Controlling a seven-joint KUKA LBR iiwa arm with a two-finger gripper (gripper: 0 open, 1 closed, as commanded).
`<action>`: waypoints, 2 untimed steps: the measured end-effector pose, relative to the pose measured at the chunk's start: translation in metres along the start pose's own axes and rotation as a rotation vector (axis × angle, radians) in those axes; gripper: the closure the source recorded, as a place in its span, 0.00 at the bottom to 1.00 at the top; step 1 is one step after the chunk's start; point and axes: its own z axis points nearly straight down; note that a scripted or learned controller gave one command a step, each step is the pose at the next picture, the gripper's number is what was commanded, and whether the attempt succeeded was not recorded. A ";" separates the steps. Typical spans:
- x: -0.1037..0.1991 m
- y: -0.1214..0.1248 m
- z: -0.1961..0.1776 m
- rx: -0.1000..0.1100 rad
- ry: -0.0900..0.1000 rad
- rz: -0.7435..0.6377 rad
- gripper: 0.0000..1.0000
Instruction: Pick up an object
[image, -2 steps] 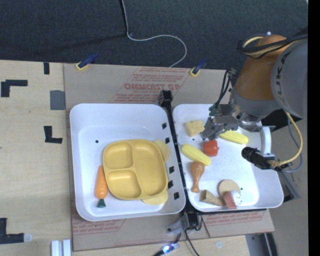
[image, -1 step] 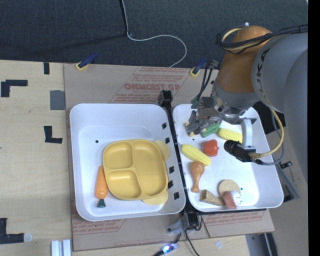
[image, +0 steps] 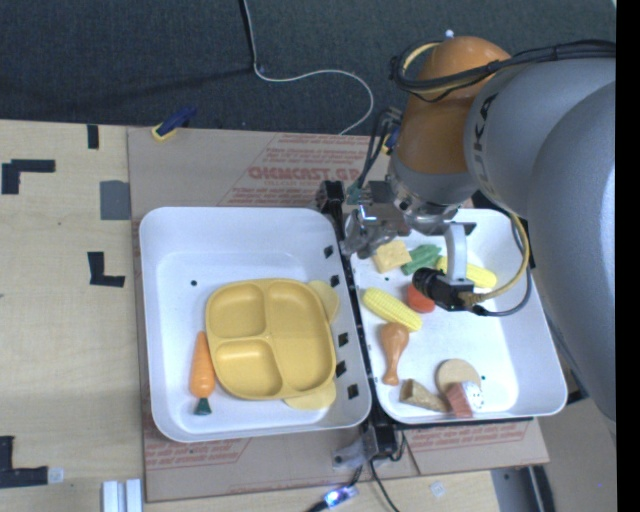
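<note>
My gripper (image: 366, 228) hangs under the grey and orange wrist, over the far left corner of the right bin (image: 530, 395). Just to its right lies a pale yellow wedge (image: 391, 256). Below that sit a corn cob (image: 391, 308), a green piece (image: 424, 254), a red round piece (image: 421, 297) and a yellow banana-like piece (image: 480, 276). A brown drumstick (image: 393, 350) lies further toward the front. I see nothing held in the gripper.
The left bin (image: 160, 250) holds a yellow divided plate (image: 270, 336) and an orange carrot (image: 202, 372) beside it. Bread-like slices (image: 456, 377) lie at the right bin's front. A black cable (image: 510, 290) loops off the wrist over the right bin.
</note>
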 end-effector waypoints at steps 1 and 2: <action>0.043 0.027 0.019 0.001 -0.001 0.001 1.00; 0.058 0.027 0.003 0.000 -0.001 0.003 1.00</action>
